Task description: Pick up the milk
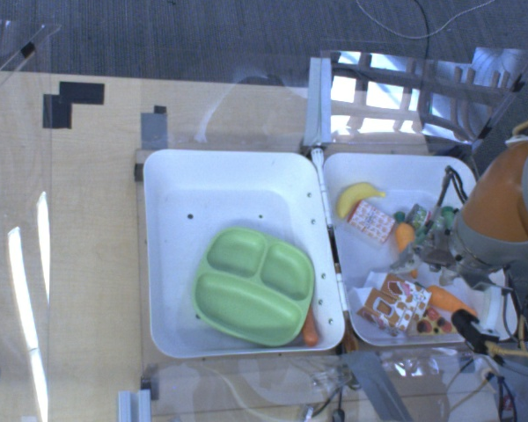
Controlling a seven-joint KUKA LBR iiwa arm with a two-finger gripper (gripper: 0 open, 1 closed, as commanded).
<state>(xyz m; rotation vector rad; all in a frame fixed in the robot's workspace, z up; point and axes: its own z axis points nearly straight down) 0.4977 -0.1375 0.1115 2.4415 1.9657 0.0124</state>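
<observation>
Camera view: milk (371, 221) taken to be the small pink-and-white carton, lying flat in the upper left part of the right bin (383, 167). Touching or nearly touching the banana (359, 196) above it; small orange piece (405, 236) just beside its lower right corner, green packet (416, 215) a bit further right.

Claw (425, 253) hanging low over the bin's middle, right of the carton and apart from it, nothing seen held. Open or clenched: cannot tell, too blurred and part hidden by the wrist.

Risks from here:
- Crowded neighbours: likely to catch the orange piece or banana instead, or to shove the carton into the bin wall.
- Carton flat: poor purchase on the broad face, could slip out on the lift.
- Patterned box (394, 304) and carrot (449, 299) near the claw: wrong-item grab possible.

Left bin (229, 170) with green plate (255, 286) well clear, no concern.
</observation>
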